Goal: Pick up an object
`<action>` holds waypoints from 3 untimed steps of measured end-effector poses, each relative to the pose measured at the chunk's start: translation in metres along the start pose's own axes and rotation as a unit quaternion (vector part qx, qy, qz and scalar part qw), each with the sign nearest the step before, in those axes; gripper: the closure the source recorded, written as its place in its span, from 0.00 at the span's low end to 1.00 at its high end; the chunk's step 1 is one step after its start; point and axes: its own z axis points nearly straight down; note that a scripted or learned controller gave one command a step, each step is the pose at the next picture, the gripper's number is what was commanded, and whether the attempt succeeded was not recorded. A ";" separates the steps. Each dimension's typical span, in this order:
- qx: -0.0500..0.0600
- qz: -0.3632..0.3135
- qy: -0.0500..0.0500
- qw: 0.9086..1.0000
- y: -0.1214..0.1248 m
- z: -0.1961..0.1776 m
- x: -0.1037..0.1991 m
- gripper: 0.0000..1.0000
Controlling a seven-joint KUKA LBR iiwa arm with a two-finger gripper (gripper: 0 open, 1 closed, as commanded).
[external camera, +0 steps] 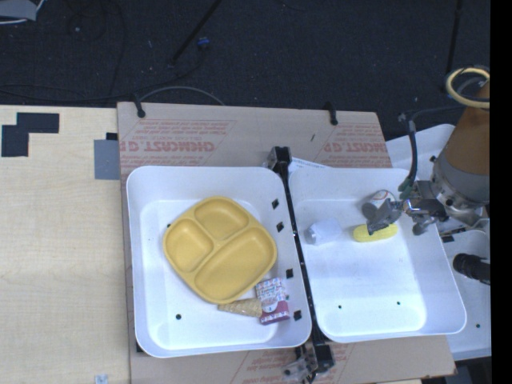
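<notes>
The yellow object point(375, 232) lies lengthwise left-right in the right bin point(376, 310), touching under my gripper point(384, 213); finger state unclear.

Left bin point(152, 214) holds a yellow divided plate point(220, 248), with a small packet point(272, 300) touching its lower edge. Right bin point(432, 310) — gripper point(388, 213) just above a yellow object point(376, 232); a pale object point(324, 232) near.

yellow divided plate point(220, 248), yellow piece point(375, 232), perhaps pale grey lump point(323, 232), red-and-white packet point(274, 300), white bins point(152, 326).
</notes>
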 end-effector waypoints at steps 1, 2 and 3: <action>-0.006 -0.001 -0.001 1.000 0.002 -0.006 0.000 0.00; -0.004 -0.001 -0.001 1.000 0.011 0.050 -0.005 0.00; -0.004 -0.001 0.000 1.000 0.016 0.096 0.001 0.00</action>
